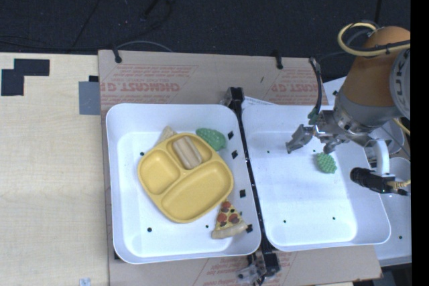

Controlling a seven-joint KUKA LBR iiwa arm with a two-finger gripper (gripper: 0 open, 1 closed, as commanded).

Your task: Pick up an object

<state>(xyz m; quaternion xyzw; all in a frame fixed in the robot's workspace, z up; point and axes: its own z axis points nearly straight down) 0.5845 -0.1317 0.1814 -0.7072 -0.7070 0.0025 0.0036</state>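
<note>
My fingers (314, 142) hang spread wide over the right bin (295, 224), holding nothing.

A small green knobbly toy (326, 163) lies on the right bin's floor just beside my fingers, toward the near right, apart from them. In the left bin (127, 224) a yellow divided plate (186, 176) sits tilted, with a tan bun-like piece (188, 151) in one of its upper compartments. A green leafy piece (212, 138) lies at the plate's far edge, and a pizza slice (228, 221) lies near the plate's near corner. Both bins rest on cardboard (174, 80) on the worktop (47, 177).
</note>
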